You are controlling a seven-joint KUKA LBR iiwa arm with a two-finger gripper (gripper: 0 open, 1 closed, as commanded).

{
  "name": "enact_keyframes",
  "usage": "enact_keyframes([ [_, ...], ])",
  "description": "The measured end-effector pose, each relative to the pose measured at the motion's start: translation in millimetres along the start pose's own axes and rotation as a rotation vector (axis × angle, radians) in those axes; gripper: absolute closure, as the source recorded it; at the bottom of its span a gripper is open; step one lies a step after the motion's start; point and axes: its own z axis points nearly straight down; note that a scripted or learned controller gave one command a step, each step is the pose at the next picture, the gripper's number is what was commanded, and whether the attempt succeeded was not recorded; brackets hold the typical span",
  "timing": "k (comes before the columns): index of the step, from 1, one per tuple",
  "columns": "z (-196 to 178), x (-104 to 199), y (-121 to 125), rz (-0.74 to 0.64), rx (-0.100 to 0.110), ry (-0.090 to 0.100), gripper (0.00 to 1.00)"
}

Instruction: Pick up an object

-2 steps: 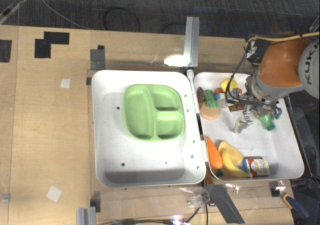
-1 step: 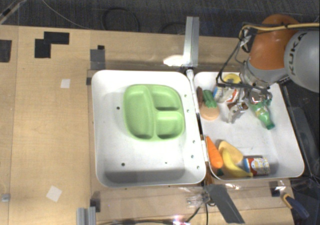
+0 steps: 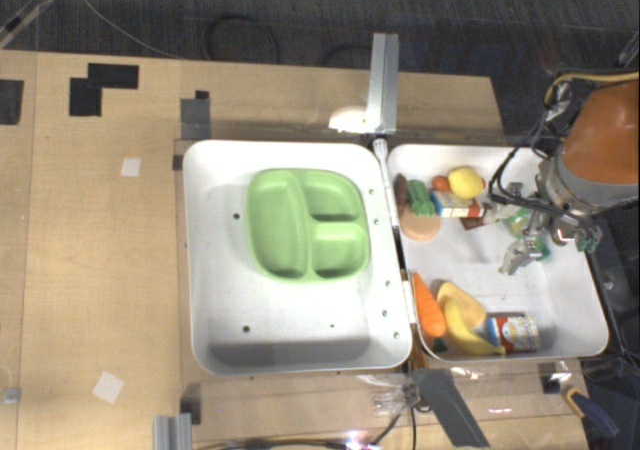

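Pick not yet done, by our reckoning. We log the tool [image 3: 522, 256] low in the right bin [image 3: 560, 303], its grip state impossible to tell; can [image 3: 514, 331] and banana [image 3: 462, 316] lie untouched.

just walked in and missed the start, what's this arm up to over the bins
A grey arm with an orange band reaches in from the right and hangs its end effector over the right bin. That bin holds small items: a carrot, a banana, a can and a yellow fruit. It seems to be trying to pick one, but nothing is visibly between its fingers. The left bin holds a green divided tray.
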Motion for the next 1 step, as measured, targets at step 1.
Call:
enact_keyframes([
  [1, 30.4, -58.9, 62.9, -0.132, -0.005, -0.001, 0.00],
])
